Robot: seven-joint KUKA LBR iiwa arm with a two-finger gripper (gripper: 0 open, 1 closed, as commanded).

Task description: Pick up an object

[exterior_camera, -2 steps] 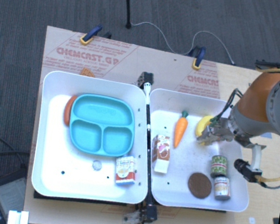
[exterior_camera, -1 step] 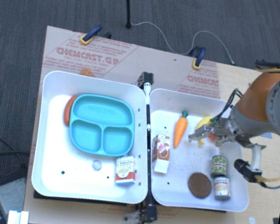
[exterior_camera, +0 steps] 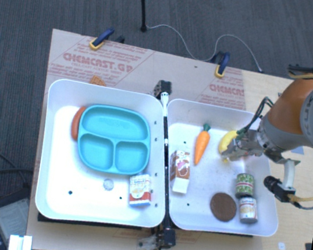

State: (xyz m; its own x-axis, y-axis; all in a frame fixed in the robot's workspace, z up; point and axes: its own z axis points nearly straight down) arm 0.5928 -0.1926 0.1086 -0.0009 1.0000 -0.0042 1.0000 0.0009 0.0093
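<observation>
My gripper (exterior_camera: 237, 150) hangs low over the upper right part of the right bin (exterior_camera: 258, 229). It is right against a yellow banana (exterior_camera: 226, 139), which pokes out on its left side. The gripper body hides the point of contact, so a grasp cannot be made out. An orange carrot (exterior_camera: 201, 145) with a green top lies just left of the banana. A green-labelled can (exterior_camera: 245, 184) stands below the gripper, with a second small can (exterior_camera: 247, 209) beneath it. A brown disc (exterior_camera: 223, 207) lies left of that second can.
A red and white carton (exterior_camera: 181, 170) lies by the right bin's left wall. The left bin (exterior_camera: 46, 151) holds a blue divided tray (exterior_camera: 113, 139), an orange-red thing (exterior_camera: 77, 122) tucked under its left edge, a small carton (exterior_camera: 141, 190) and a small clear disc (exterior_camera: 108, 184).
</observation>
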